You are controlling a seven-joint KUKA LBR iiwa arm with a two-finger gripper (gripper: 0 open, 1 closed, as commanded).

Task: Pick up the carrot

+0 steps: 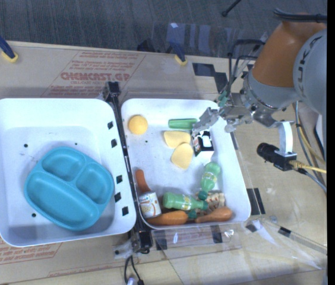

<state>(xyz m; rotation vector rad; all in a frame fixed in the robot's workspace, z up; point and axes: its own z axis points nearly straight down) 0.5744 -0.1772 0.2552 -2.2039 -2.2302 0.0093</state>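
Camera view is showing the grey arm reaching in from the right, its orange band sitting above the wrist. The gripper is hanging over the far right part of the right bin, just above a small black-and-white object. From this angle it is not possible to tell whether the gripper is open or closed, and nothing is showing clearly in its grasp.

The carrot is lying well apart from the gripper, along the near wall of the right bin, pointing roughly sideways. A second orange elongated piece is lying just to its right against the same wall; which of the two is the true carrot is hard to say. A small brown bottle is resting just beside the carrot's left end, and a green bottle is lying right behind it. Another green bottle is tilting nearby.

Farther back in the same bin, a yellow ball-like fruit, a green cylinder and two pale yellow pieces are lying spread out.

The left bin is holding a blue divided plate. Both bins are sitting on printed cardboard.
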